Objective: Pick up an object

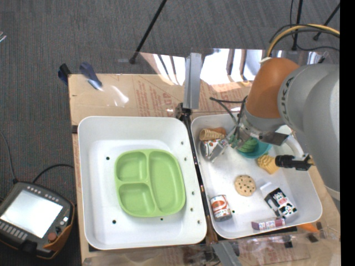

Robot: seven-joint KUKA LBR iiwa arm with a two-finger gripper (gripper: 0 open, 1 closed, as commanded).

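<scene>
Across the counter (100, 101), a green divided plate (150, 183) is lying in the left bin (89, 204). Beside it, the right bin (310, 204) is holding a cone (213, 133), a small can (221, 208), a cookie (244, 185) and a cow-print carton (281, 202), while the pincer (217, 150) is hovering over the bin's upper left, its fingers looking spread, gripping nothing.
</scene>
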